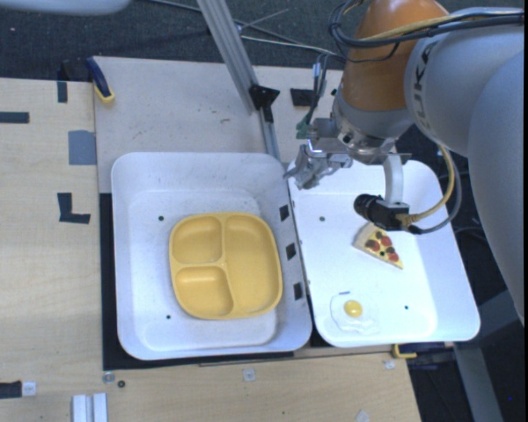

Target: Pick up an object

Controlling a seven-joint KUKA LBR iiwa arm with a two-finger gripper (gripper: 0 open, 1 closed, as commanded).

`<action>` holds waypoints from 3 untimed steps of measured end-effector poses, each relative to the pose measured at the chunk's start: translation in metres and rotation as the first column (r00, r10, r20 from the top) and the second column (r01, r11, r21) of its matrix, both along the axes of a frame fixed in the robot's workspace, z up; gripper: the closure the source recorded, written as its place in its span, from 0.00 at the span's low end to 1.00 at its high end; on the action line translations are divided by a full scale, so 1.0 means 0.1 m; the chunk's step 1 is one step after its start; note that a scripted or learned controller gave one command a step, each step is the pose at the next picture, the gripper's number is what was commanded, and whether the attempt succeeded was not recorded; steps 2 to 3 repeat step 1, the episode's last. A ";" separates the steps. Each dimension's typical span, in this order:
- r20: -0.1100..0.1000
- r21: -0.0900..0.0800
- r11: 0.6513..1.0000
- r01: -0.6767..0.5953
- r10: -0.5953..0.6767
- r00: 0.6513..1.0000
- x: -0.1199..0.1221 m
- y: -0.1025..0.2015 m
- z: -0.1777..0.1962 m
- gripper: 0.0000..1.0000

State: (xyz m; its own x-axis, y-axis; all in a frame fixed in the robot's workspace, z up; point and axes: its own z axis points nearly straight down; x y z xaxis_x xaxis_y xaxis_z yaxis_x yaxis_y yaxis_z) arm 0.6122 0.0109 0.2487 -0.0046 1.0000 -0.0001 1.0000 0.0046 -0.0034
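Two white bins: left bin [132,236] has one yellow divided plate [224,265]; right bin [440,306] has one pizza slice [378,244] mid-bin, one fried egg [353,311] near edge. Gripper [310,170] at right bin's far-left corner, finger state unclear. Wooden bench [35,280], dark floor.

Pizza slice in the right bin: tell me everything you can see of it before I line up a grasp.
The pizza slice is a small toy wedge, looking like plastic, with a tan body, a paler crust edge and red topping spots. It lies flat on the floor of the right bin, about mid-bin, its tip pointing toward the lower right and its crust side toward the upper left. A black fitting with a yellow cable hangs just above its crust end; whether they touch is unclear. The gripper sits apart, up-left, near the bins' shared edge.
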 end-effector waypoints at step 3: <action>0.002 0.001 1.000 -0.002 0.002 1.000 0.00 0.48 0.01 1.00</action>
